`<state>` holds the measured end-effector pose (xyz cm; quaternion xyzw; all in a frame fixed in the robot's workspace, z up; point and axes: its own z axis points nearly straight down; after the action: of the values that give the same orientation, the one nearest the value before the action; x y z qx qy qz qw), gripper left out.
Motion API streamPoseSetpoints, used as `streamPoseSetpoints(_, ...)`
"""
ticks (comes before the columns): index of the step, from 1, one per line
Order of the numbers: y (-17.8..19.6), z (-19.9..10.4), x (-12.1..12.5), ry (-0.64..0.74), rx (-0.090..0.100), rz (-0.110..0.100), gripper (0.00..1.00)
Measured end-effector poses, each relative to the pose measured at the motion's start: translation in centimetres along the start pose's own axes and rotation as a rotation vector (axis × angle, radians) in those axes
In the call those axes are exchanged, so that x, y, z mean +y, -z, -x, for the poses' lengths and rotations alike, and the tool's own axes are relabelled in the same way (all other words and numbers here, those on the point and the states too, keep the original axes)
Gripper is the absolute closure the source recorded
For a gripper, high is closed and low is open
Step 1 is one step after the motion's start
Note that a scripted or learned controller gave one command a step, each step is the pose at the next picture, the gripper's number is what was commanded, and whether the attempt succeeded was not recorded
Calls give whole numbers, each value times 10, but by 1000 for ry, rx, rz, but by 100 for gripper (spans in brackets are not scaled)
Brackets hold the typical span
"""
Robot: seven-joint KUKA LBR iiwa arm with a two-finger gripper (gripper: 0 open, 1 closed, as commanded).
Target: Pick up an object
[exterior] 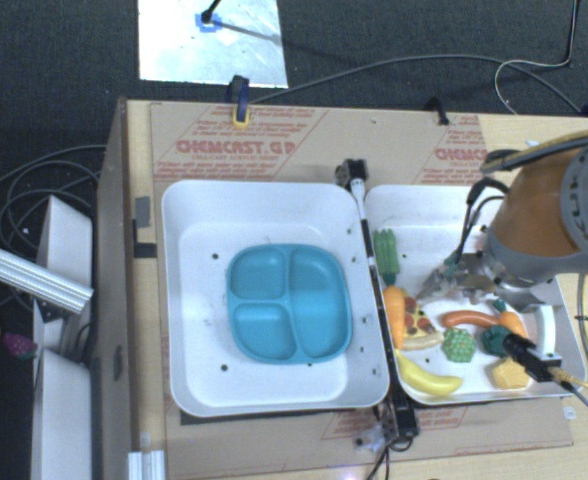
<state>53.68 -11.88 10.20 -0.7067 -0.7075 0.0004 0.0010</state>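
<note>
The right bin [424,213] holds several toy foods. A green vegetable [385,253] lies along its left wall, with an orange carrot [396,313] below it. Nearer the front are a yellow banana [429,376], a green broccoli [459,345], a red sausage [469,318] and a yellow wedge [511,373]. My gripper [452,276] hangs low over the middle of this bin, just above the sausage and to the right of the carrot. Nothing is seen held in it. The arm's orange band [534,218] hides the bin's right part.
The left bin [204,218] holds a blue divided plate [289,303]. A black divider [369,258] runs between the bins. Cables [34,188] and a metal bar [34,276] lie off the bench's left side.
</note>
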Motion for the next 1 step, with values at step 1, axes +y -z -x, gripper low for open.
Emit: streamPoseSetpoints(1,22,39,74,3,-2,5,0)
